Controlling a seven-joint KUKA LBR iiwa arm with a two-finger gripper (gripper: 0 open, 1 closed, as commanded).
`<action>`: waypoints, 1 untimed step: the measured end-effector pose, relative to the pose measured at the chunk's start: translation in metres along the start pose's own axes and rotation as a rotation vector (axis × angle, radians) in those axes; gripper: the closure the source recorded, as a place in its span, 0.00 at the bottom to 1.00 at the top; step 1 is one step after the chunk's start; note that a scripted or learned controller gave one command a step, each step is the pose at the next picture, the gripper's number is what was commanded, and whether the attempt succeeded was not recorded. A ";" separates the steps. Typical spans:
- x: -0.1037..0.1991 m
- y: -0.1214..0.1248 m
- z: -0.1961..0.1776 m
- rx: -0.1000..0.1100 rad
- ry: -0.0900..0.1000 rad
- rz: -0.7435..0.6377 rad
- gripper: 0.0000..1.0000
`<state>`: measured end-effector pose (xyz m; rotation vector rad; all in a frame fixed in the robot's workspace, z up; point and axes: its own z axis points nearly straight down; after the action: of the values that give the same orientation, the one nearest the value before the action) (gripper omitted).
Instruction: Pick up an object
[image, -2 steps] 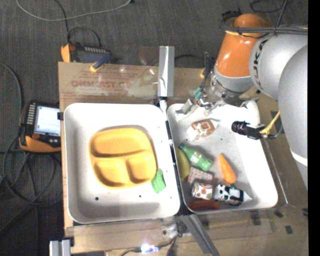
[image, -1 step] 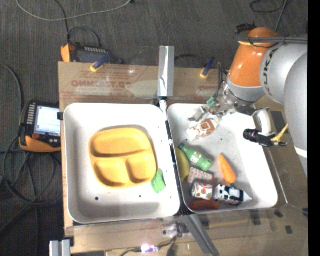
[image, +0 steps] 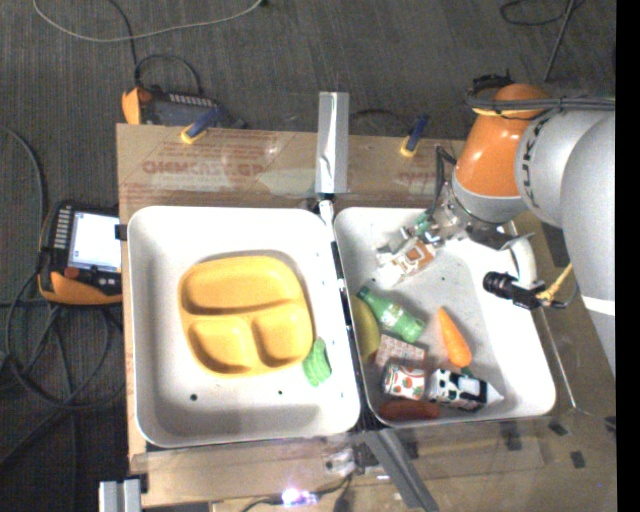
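Observation:
My gripper (image: 408, 252) hangs low over the far-left part of the right bin (image: 520, 330), reaching in from the orange-banded wrist (image: 490, 165). Just below it lies a green bottle (image: 392, 312) on its side. An orange carrot (image: 455, 338) rests to the bottle's right and a yellow banana (image: 368, 335) lies along the bin's left wall. A brown packet (image: 401, 350), an orange-and-white carton (image: 403, 380), a black-and-white carton (image: 458, 388) and a red sausage (image: 408, 409) crowd the near edge.
The left bin (image: 150, 300) bears a yellow divided tray (image: 247, 310) with a small green item (image: 317, 362) at its near right corner. A black fitting (image: 503, 285) juts over the right bin's right side. A metal post (image: 332, 140) stands behind the bins.

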<state>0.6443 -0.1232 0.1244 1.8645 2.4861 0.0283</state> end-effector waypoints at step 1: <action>0.031 0.016 -0.059 0.039 0.010 0.270 0.00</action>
<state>0.6487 -0.0884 0.1831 2.2067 2.2367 -0.0040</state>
